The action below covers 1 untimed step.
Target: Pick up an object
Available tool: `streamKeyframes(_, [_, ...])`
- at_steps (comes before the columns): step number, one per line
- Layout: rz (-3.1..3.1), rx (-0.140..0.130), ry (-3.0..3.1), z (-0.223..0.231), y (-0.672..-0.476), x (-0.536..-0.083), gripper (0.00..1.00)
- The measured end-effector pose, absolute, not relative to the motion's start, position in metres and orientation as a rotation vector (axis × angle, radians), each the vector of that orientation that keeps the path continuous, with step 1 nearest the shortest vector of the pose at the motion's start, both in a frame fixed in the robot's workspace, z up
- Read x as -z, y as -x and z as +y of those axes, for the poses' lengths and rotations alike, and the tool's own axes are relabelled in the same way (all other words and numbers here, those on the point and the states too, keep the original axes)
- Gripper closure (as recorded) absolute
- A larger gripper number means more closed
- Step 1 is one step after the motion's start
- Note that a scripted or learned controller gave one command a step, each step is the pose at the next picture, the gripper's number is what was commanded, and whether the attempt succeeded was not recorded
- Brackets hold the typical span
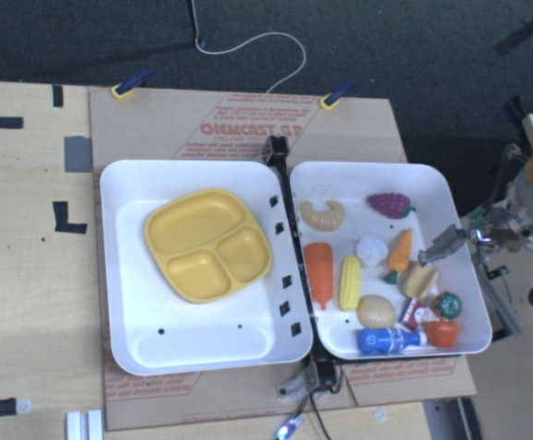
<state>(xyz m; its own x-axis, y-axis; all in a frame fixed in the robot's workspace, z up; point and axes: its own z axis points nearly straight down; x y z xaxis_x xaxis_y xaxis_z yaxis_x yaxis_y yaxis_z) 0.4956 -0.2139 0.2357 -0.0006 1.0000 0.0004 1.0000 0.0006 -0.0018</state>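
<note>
Tool over right bin, grip state impossible to tell; best lowered squarely over 1 toy, carrot.

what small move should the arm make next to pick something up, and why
Probably a short move left and down toward the tan oval piece. The gripper sits above the right bin's right side, nothing is visibly held, and that piece lies just below-left of it beside the carrot.
</note>
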Motion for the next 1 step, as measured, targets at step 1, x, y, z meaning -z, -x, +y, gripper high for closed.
streamKeyframes(1, [-2.237,0.01,2.214,-0.1324,-0.4847,-0.3496,0.0])
